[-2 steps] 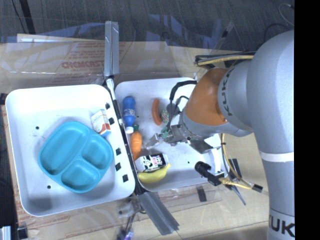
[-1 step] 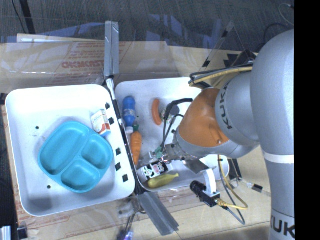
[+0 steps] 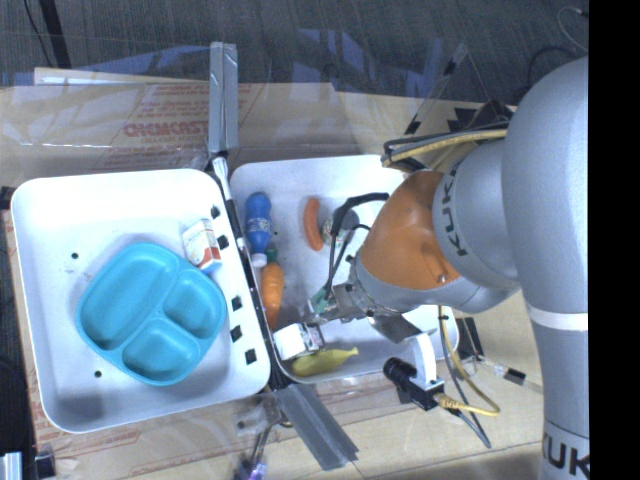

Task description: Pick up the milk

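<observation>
Left bin: blue three-compartment tray at centre; small milk carton, white with red, lying just beyond the tray's far right corner, close to the bin's right wall. Right bin: blue bottle and carrot along the left wall, orange sausage-like piece further right, banana at the near edge. Gripper low in the right bin's near left corner, just above the banana, well apart from the milk; finger state cannot be told.
</observation>
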Available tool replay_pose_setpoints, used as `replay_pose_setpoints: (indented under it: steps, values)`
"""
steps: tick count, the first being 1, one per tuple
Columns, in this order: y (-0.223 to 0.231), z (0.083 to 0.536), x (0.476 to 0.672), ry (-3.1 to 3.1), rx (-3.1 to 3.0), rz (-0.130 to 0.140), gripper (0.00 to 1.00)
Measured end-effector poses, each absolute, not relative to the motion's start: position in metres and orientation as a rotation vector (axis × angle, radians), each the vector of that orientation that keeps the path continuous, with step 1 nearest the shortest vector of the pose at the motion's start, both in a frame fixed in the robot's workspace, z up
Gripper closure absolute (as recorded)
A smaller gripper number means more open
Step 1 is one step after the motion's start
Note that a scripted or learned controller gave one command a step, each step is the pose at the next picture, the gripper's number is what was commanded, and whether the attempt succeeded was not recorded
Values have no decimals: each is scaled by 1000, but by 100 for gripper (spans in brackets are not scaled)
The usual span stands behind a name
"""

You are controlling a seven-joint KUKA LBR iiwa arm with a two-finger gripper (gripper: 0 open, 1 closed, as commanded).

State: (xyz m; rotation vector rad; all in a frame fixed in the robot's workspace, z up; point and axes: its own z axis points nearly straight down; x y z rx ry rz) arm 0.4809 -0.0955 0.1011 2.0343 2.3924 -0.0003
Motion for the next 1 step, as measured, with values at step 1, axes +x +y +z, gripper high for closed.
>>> replay_pose_setpoints:
  steps: [1]
  values:
    - [-95, 101, 481, 2392, 2034, -1, 0]
